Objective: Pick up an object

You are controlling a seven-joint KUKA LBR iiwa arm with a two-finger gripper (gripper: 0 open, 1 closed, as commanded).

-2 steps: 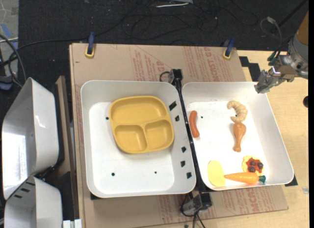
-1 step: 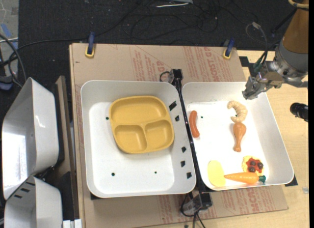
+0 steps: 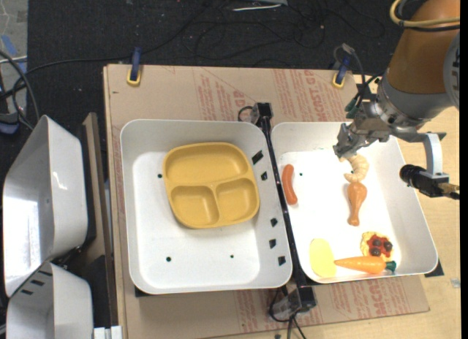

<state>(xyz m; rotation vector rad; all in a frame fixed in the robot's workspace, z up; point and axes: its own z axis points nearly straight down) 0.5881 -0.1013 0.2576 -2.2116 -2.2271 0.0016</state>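
The claw (image 3: 349,149) hung over the upper part of the right bin (image 3: 413,206), its dark fingers pointing down, and whether they were spread or clenched could not be told from above. Just under the tips lay a small pale, knobbly piece (image 3: 359,165), touching or nearly touching the claw; it could not be made out whether the piece sat between the fingers. Directly below that piece, a toy chicken drumstick (image 3: 355,200) lay on the bin floor, its narrow end pointing toward the near side. To the left, close to the bin's inner wall, a toy sausage (image 3: 289,184) lay lengthwise. Along the near side of the same bin sat a pale yellow oval slice (image 3: 321,257), a toy carrot (image 3: 361,264) lying crosswise just beside it, and a small yellow piece with red berries (image 3: 377,244) just above the carrot. The left bin (image 3: 139,206) held a yellow divided plate (image 3: 212,184) with three compartments, set toward its upper middle. Both bins rested on a brown board (image 3: 219,89).
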